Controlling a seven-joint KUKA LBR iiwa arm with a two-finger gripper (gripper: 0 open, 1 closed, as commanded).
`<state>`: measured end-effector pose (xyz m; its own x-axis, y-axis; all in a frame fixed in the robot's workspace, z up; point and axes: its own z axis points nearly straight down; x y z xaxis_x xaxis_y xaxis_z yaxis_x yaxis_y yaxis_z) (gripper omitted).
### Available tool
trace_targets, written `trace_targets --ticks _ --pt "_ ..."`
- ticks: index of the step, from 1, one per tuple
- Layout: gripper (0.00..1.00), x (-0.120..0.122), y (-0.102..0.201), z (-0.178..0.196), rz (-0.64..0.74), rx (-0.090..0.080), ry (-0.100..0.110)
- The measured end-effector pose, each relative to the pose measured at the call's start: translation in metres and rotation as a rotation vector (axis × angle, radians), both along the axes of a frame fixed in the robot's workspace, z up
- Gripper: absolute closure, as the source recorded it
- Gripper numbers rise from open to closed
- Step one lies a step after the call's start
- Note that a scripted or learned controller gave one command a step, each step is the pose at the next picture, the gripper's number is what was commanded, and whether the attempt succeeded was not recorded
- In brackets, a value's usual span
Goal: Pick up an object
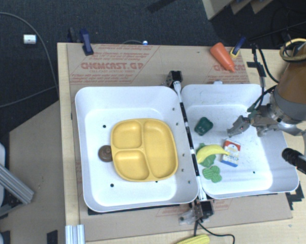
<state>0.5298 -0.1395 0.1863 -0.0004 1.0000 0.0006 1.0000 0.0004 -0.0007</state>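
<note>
My gripper hangs over the middle of the right bin, nothing visibly held in it. A dark green block lies to its left. Just below it sits a small red, white and blue box, beside a yellow banana and a light green leafy piece. In the left bin rests a yellow divided plate, with a small brown round object at its left edge.
An orange carrot-like object lies on the bench behind the right bin. A blue clamp sits at the bench's back left. The divider between the bins runs close to the banana.
</note>
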Motion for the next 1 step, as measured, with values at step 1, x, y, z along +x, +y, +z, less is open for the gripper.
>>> trace_targets --ticks 1 --pt "0.0 0.0101 0.0072 -0.0987 -0.001 0.0 0.001"
